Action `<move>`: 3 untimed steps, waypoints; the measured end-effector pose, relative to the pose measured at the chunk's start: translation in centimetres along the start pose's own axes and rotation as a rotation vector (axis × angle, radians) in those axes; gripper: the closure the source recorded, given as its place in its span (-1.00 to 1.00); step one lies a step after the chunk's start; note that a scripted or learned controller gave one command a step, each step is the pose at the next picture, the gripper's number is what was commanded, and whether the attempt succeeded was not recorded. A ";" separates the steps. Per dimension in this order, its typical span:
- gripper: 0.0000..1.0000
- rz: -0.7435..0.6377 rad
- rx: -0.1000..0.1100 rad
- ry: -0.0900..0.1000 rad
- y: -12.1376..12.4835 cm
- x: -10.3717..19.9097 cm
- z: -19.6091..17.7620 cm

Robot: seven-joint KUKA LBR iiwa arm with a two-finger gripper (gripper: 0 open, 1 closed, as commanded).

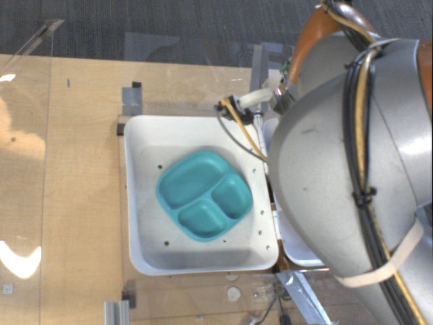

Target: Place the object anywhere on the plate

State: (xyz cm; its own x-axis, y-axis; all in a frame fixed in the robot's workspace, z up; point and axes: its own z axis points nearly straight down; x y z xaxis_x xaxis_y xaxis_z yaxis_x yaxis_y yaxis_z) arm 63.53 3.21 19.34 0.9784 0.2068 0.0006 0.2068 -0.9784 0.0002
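The arm (352,161) fills the right side of the camera view, its grey body bulking over the right bin (301,252) and hiding whatever lies beneath it. The gripper sits somewhere under that bulk, so I cannot tell its state, nor whether it has anything in it. The object to be placed cannot be made out either; it may be in the covered right bin or already in the gripper, but nothing here settles that.

The main risk, as I judge it, is a failed pick that goes unnoticed: the arm would then swing over to the plate and release nothing. A loose grasp could also drop the object short, onto the bin floor beside the plate. The cables (237,124) hanging near the bin's far corner might snag too.

The left bin (139,202) holds a teal plate (203,195) with three compartments, lying at a slant near the middle, all compartments bare.
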 end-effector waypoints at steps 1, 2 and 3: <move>1.00 -0.237 -0.001 0.001 4.4 0.3 -4.9; 1.00 -0.104 0.001 0.004 -6.4 3.9 -5.3; 1.00 -0.104 0.000 0.010 -6.3 4.0 -6.4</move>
State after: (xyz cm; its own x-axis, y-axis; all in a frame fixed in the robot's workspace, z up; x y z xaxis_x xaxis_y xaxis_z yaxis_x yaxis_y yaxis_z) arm 66.13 10.15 25.77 0.9515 0.3075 0.0101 0.3076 -0.9515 0.0004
